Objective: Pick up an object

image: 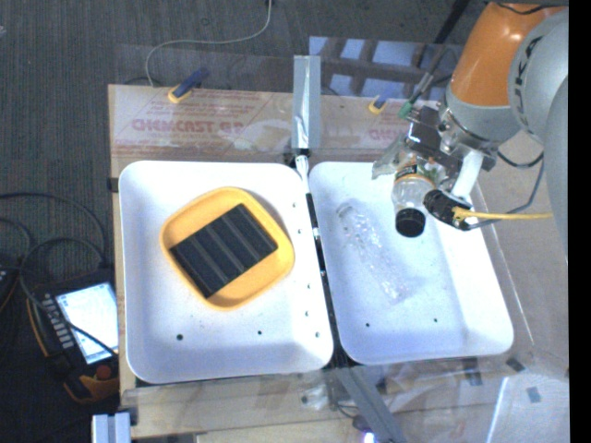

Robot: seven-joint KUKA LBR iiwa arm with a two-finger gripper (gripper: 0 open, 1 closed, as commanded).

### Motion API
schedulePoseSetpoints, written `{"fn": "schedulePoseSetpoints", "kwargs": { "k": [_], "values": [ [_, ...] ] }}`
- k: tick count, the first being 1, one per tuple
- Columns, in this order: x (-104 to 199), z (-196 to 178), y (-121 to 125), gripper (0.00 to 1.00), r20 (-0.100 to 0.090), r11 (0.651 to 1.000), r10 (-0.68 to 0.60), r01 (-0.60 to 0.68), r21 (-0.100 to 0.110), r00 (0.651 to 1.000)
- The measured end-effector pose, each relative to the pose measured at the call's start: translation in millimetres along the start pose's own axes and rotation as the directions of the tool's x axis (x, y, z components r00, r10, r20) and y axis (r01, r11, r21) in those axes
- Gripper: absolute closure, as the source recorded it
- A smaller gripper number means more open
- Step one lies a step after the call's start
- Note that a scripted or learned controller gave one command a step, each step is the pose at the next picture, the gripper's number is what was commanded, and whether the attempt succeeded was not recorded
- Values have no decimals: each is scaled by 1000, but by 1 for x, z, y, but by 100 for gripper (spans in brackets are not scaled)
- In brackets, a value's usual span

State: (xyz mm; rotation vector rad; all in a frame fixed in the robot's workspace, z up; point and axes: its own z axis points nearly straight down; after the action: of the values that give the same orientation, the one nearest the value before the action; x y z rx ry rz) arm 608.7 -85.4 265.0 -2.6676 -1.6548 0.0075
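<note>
Lettering on the board [199, 125] behind the bins read "CHEMCAST" — your gripper [413, 175] hung over the right bin [480, 330], its grip impossible to tell. A clear bottle [374, 247] lay below — a yellow-and-black pad [228, 245] in the left bin [148, 340].

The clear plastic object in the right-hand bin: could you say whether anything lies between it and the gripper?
Nothing visible does: only bare bin floor separates the gripper from the clear plastic object lying mid-bin.

Left bin [157, 330] and right bin [462, 321] are sitting side by side. Dish [185, 224] is lying mid left bin, slatted insert [224, 248] in it. Plastic piece [369, 247] is lying in right bin, gripper [408, 185] hanging over its far side.
</note>
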Motion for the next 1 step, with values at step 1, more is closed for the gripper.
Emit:
{"fn": "schedulePoseSetpoints", "kwargs": {
  "k": [1],
  "values": [
    [-61, 49, 76, 0, 2, 992, -124, 124, -1, 992]
  ]
}}
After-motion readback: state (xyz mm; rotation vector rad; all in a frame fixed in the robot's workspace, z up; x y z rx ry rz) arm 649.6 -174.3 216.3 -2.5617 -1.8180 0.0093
